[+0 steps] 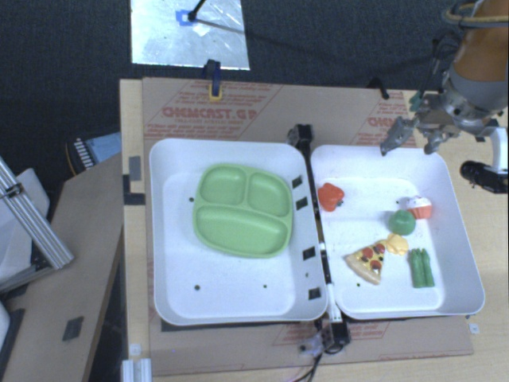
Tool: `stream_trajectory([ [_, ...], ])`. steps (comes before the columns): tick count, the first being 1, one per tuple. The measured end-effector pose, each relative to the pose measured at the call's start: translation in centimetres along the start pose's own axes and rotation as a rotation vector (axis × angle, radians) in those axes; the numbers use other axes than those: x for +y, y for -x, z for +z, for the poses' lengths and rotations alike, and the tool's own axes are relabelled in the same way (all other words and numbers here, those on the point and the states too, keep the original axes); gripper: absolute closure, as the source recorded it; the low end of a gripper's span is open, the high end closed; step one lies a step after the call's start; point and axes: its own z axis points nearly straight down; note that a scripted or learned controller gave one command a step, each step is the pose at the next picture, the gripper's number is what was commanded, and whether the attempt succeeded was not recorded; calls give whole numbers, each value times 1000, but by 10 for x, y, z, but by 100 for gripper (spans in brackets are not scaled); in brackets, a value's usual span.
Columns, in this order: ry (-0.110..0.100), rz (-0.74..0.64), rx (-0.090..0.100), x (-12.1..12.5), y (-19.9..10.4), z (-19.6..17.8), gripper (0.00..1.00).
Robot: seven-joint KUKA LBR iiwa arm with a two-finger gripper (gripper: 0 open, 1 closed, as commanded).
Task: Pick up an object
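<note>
A desk (238,106) carries two white bins. The left bin (171,293) holds a green divided plate (242,210). The right bin (453,285) holds small toy foods (374,262). Above its far edge, the gripper (413,140) hangs with fingers spread, holding nothing.

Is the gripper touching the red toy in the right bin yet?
Apart. The camera view shows the gripper at the right bin's far edge, with bare white floor between it and the red toy.

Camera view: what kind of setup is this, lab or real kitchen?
Most likely a robot lab pick-and-place bench, not a kitchen: two white bins sit on cardboard, toy food such as a pizza slice lies in the right one, and a gripper hangs over it.
</note>
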Motion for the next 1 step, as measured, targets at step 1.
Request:
stream_trajectory([
  [1,11,-2,-2,2,0,-7,0],
])
